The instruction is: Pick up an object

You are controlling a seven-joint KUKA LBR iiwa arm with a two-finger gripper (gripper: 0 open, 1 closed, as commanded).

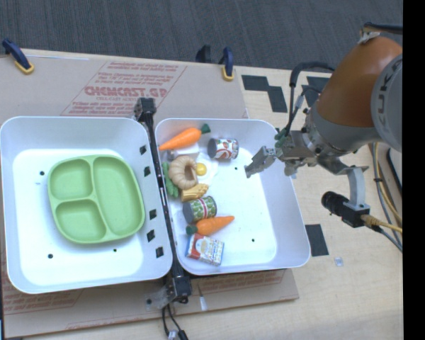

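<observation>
The gripper [261,163], its opening too blurred to judge, hangs over the right bin [287,225] near its far right edge; the small can [223,149] beside it wants a straight, centred descent.

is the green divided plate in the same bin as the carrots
No, the green divided plate lies alone in the left bin, while both carrots lie in the right bin.

Toy foods crowd the left side of the right bin [287,225], near frame center: a carrot [180,139] lying at the top, a small can [223,149] on its side beside it, a tan bagel [183,169], a green-labelled can [200,209], a second carrot [214,224], and a red carton [206,249] lowest.
</observation>
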